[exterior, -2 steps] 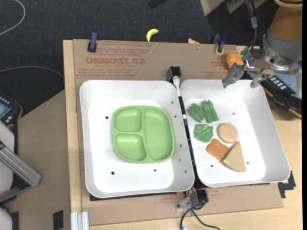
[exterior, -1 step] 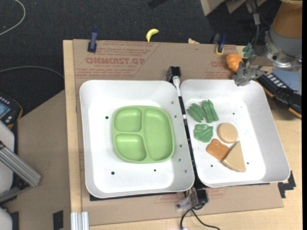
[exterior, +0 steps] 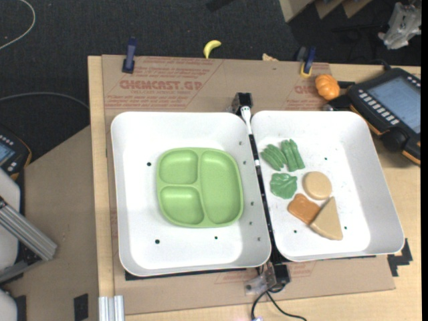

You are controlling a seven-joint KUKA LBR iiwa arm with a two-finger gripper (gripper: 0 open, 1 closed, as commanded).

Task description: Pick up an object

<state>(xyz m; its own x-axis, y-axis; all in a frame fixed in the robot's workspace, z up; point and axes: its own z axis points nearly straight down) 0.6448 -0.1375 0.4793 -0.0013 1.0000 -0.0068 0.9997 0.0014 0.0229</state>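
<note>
In the right bin [exterior: 354, 146], five small toy food pieces lie clustered towards its left side. A green bean-like bunch [exterior: 283, 155] sits furthest back, with a green leafy piece [exterior: 283, 185] just in front of it. Beside the leafy piece is a round tan disc [exterior: 317, 184], and in front of that an orange-brown slab [exterior: 303, 208] touches a tan wedge [exterior: 328, 221]; where the slab ends under the wedge is hard to make out. What foods the tan pieces stand for cannot be told.

The pincer's state cannot be told.

The left bin [exterior: 134, 146] holds a green three-compartment plate [exterior: 199, 186] lying flat near its middle. A black clip [exterior: 243, 102] sits at the far end of the seam between the bins. Both bins rest on a printed brown sheet on the counter [exterior: 67, 179], held by two blue clamps [exterior: 129, 56] at its far edge. A small yellow curved thing [exterior: 212, 47] lies beyond that edge. An orange lump [exterior: 327, 86] sits near a handheld control unit [exterior: 391, 105], which the frame cuts off.
</note>
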